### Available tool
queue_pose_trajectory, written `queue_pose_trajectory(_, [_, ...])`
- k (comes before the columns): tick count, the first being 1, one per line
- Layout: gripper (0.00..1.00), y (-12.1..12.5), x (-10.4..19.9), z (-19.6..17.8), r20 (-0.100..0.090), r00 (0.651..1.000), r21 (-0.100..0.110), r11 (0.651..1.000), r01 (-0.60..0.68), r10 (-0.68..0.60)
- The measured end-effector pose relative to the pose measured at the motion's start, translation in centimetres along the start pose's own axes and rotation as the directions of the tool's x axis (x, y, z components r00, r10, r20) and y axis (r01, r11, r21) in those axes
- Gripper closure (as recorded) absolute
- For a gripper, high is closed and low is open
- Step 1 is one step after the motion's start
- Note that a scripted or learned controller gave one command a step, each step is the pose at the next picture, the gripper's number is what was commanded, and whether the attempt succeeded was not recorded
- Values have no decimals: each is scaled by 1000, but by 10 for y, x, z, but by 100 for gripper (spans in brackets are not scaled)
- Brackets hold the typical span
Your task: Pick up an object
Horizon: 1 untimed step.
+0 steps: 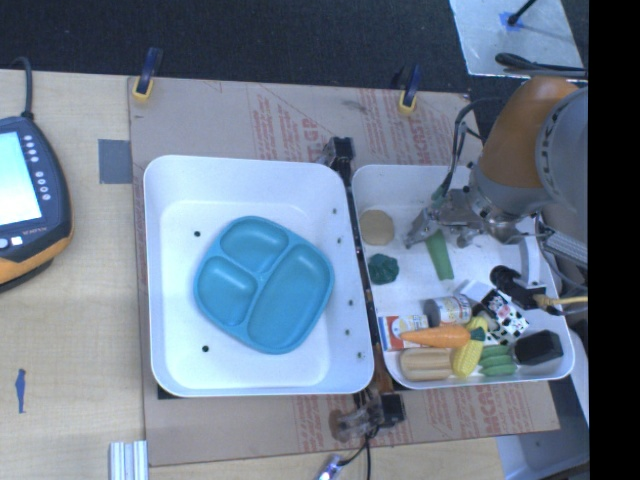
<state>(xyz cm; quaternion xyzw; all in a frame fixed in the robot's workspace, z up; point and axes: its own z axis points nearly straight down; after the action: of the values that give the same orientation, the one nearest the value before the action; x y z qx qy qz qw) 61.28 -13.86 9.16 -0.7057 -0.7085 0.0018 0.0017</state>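
The arm reaches in from the right over the right-hand bin [392, 180], and its gripper [440, 230] hangs low with its fingers spread apart, one tip out to the left and the top of a green stick-shaped piece [440, 256] lying just below them, though I cannot tell whether they touch it. Near it in that bin lie a tan round disc [377, 226] and a dark green lump [383, 267], while a carrot [437, 337], a corn cob [469, 354] and other small toys crowd the near end. The left bin [160, 268] holds a blue divided plate [264, 284], and an orange-edged handheld screen [28, 200] sits on the worktop [70, 368] at the far left.
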Motion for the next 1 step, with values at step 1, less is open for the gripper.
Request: queue_pose_trajectory(1, [100, 0, -1, -10, 1, 1000, 2, 1000, 0, 0])
